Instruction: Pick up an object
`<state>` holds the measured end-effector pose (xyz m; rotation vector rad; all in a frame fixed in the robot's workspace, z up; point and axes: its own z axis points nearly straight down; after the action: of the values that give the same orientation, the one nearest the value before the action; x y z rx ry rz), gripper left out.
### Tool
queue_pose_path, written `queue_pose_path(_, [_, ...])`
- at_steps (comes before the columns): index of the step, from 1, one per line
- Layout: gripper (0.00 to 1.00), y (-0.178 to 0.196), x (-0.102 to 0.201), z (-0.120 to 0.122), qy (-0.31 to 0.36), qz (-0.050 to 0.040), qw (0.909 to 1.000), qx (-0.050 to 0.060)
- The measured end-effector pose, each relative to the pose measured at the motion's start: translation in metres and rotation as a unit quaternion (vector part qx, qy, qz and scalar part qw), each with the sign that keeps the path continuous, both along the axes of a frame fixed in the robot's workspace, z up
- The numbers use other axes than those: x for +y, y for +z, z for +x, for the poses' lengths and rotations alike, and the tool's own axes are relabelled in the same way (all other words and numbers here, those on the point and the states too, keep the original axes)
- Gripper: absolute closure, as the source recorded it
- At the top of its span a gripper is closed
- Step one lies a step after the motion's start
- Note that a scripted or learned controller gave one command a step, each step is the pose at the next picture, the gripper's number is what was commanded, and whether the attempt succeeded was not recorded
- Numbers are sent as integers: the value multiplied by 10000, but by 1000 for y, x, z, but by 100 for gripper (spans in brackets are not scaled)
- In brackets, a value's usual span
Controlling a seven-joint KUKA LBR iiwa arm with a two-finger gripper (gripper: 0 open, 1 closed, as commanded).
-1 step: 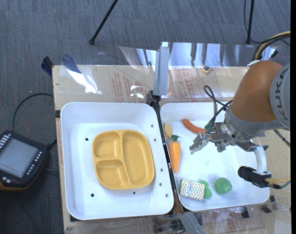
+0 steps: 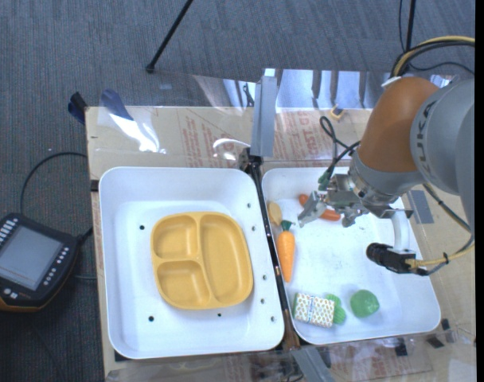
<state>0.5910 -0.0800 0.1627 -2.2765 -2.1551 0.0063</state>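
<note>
We are in a robotics lab. We see a teach pendant (image 2: 23,261) on grey carpet (image 2: 67,38), a tripod leg (image 2: 174,26), and a cardboard-covered bench (image 2: 186,134).

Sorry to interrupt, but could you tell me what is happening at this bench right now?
A robot arm reaches in from the right over the right bin, its gripper low near a small orange piece at the bin's far side. A carrot, a pale oval item, a patterned packet and a green ball also lie there. The left bin holds a yellow divided tray. Nothing looks lifted yet.
</note>
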Motion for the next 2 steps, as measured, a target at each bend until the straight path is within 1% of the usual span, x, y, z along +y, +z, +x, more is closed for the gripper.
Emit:
queue_pose_path(1, [0, -48, -47, 51, -107, -4, 9999, 4])
queue_pose_path(2, [0, -78, -50, 52, -238, -8, 9997, -4])
